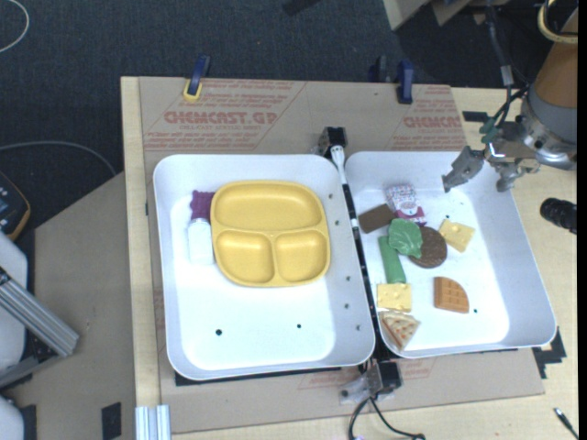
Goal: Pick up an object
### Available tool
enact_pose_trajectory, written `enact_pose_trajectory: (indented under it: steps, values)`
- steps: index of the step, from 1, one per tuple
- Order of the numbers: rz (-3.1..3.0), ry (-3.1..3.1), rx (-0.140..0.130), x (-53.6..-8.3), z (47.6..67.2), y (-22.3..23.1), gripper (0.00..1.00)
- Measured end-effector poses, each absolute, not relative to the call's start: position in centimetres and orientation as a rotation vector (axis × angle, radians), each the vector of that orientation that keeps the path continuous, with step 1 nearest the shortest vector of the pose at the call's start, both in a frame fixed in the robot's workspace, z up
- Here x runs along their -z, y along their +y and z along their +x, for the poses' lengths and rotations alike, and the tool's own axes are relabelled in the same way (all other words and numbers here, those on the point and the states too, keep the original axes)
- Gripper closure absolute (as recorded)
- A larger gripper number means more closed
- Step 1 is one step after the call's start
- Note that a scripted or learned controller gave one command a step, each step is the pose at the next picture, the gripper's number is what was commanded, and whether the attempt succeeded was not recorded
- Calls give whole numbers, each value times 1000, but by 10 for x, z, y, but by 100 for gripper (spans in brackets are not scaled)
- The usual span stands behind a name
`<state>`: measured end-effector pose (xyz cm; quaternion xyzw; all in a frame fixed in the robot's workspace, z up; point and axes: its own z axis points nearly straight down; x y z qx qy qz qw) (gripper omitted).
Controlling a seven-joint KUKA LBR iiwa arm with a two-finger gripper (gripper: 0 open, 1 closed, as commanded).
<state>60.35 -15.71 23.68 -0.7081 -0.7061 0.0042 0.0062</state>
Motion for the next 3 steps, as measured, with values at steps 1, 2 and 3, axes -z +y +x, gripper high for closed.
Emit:
enact_pose_trajectory:
  steps: [1, 2, 3]
  values:
    - [-2221, -2220, -1, -245, 606, -157, 0]
    - [-2218, -2217, -5, -196, 596, -157, 0]
    - [-2217, -2216, -6, -132, 593, -156, 0]
